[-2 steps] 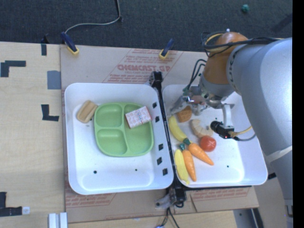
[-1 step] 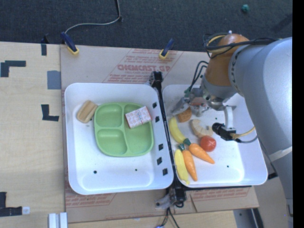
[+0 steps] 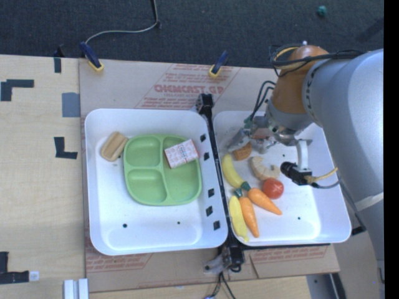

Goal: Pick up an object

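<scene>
Grey gripper [image 3: 249, 137] hangs low by the right bin's [image 3: 324, 229] back edge, over a brown toy [image 3: 242, 151], maybe to grab it.

Glossy white plastic bins [image 3: 103, 229] on matt brown cardboard [image 3: 156, 86], holding a smooth green plastic tray [image 3: 146, 182]

bench [image 3: 37, 185], cardboard sheet [image 3: 181, 89], two bins [image 3: 100, 229]

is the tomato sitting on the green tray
No, the tomato lies in the right bin beside the carrots, while the green tray is in the left bin.
</scene>
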You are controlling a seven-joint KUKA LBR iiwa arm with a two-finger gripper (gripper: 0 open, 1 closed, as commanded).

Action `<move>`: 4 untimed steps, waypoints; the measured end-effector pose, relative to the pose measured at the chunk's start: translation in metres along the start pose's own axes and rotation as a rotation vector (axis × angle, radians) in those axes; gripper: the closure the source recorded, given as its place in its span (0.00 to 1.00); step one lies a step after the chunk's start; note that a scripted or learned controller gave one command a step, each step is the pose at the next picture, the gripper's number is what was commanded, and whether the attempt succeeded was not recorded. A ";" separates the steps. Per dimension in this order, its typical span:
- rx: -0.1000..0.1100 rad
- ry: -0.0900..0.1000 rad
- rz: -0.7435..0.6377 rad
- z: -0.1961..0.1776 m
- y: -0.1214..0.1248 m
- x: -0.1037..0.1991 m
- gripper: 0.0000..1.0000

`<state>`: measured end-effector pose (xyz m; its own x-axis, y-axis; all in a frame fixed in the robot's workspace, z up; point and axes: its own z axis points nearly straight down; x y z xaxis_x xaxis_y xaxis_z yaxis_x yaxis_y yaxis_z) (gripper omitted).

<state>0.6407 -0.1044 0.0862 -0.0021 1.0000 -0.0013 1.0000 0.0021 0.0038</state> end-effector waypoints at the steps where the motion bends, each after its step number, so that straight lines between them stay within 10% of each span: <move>1: -0.001 -0.001 0.001 0.000 -0.016 0.002 0.00; 2: 0.001 0.000 0.001 0.001 0.024 0.006 0.00; 4: 0.001 0.000 0.000 0.000 0.007 0.001 0.00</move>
<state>0.6472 -0.1031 0.0860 -0.0017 1.0000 -0.0016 1.0000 0.0017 0.0032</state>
